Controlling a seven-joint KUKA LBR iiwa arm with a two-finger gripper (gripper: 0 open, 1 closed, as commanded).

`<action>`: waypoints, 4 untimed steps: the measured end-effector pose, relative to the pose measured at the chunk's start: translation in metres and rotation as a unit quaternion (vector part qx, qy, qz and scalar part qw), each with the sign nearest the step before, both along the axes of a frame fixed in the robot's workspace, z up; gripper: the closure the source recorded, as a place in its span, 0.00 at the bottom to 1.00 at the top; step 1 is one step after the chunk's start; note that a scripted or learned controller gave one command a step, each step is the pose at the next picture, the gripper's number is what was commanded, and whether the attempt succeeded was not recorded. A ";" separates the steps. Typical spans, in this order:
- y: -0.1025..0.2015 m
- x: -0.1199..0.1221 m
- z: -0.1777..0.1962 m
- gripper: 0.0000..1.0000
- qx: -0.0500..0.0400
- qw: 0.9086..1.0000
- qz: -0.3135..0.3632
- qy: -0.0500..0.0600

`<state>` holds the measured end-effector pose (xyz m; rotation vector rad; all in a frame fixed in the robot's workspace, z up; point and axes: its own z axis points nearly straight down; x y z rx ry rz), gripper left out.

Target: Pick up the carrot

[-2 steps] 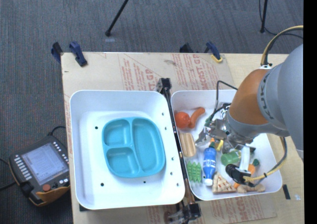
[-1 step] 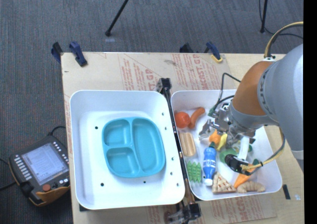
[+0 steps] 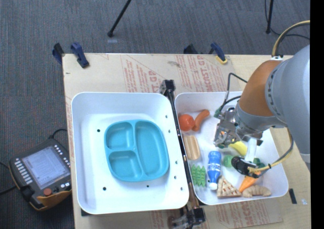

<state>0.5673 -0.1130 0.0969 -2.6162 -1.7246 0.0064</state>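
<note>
Viewing two white bins side by side from above. Carrot [image 3: 247,183] lying at near right of right bin [image 3: 281,182], beside bread piece [image 3: 258,191] and sandwich wedge [image 3: 227,189]. Hovering mid-bin, well short of carrot: gripper [image 3: 223,137], finger state impossible to tell. Judging pick not yet begun; reaching, grasping, lifting all remaining. Blocking far-right bin contents: arm. Resting in left bin [image 3: 81,121]: blue divided plate [image 3: 136,150].
</note>
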 end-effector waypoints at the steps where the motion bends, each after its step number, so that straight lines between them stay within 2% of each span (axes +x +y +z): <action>1: 0.000 0.000 0.000 0.00 0.000 1.000 0.000 0.000; 2: 0.000 0.000 0.010 1.00 0.001 1.000 0.001 0.002; 3: 0.000 0.000 0.010 0.00 0.001 1.000 0.001 0.002; 4: -0.001 0.020 -0.010 0.00 -0.001 1.000 -0.019 -0.002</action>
